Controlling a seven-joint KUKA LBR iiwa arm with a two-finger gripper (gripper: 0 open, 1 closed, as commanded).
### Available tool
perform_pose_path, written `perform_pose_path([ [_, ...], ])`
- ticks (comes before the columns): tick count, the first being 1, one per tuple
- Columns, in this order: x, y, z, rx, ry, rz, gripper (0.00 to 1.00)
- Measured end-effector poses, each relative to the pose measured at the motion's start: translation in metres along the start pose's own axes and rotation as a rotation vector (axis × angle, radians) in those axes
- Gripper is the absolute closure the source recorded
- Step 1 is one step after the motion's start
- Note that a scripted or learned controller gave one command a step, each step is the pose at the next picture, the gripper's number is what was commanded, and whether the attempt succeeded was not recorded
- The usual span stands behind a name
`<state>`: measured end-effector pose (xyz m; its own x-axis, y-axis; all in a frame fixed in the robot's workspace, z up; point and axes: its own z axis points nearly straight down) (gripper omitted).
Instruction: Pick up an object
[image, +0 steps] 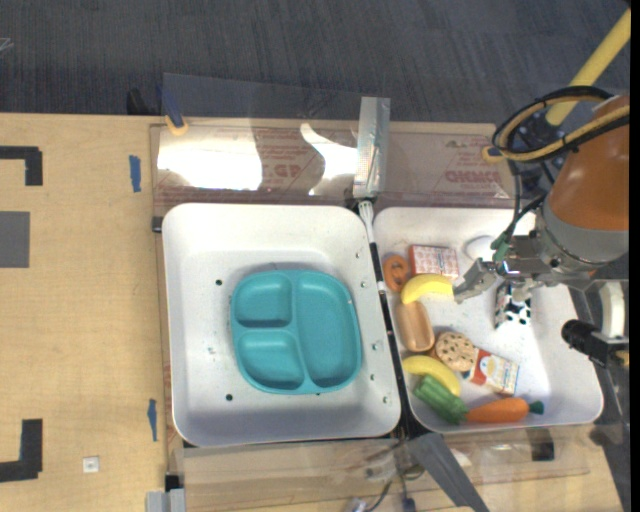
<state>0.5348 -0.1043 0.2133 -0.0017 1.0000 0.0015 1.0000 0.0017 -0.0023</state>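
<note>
So gripper (487, 293) hangs spread open and empty over right bin (585, 405), right of frame; toys untouched: banana (427, 290) just left of it, carrot (497, 409) lower right; descend, close, lift all remain.

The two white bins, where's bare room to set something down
Left bin: bare white floor rings the teal divided plate, widest along its left and top. Right bin: crowded on its left with bananas, cookie and carrot; the gripper hangs over its middle.
</note>
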Motion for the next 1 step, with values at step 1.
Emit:
perform_pose_path([
  [1,-0.0047,-0.0241,0.1254,-0.009,-0.002,0.004,0.0],
])
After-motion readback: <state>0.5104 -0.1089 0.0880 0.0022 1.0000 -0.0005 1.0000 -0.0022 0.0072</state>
